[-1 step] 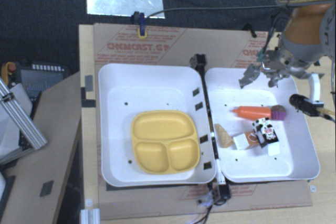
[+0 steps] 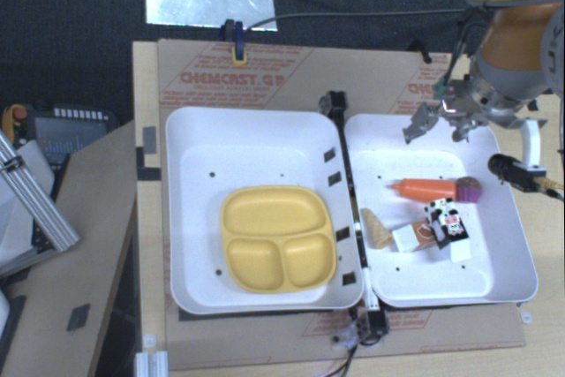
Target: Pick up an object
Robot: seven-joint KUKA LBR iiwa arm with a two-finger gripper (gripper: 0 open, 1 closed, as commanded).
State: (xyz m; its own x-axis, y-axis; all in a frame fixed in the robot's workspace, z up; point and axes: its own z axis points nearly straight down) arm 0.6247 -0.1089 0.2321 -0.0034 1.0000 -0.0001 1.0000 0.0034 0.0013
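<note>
Arm (image 2: 521, 22): grey and orange, above and right of the claw, over the far right corner of the right bin.
Left bin (image 2: 190, 137): well left of the claw, bearing the tray.
Right bin (image 2: 508, 274): directly under and in front of the claw, bearing all small things.
Yellow tray (image 2: 276, 237): three compartments, far left and nearer the camera than the claw; too wide and flat for a good pinch.
Claw (image 2: 439, 126): spread open, holding nothing, hanging over the far edge of the right bin.
Orange carrot-like thing (image 2: 425, 188): closest target, just below the claw toward the camera, lying sideways; round shape, likely to roll or slip out if pinched off-centre.
Cone-shaped piece (image 2: 377, 229): below and left of the claw, near the divider; risk of striking the bin wall there.
Black-and-white toy (image 2: 444, 220): below the claw, beyond the carrot, touching the white pieces; risk of pushing the heap instead of gripping.
Purple piece (image 2: 469, 187): at the carrot's right end, touching it; may be caught together or knocked away.
</note>
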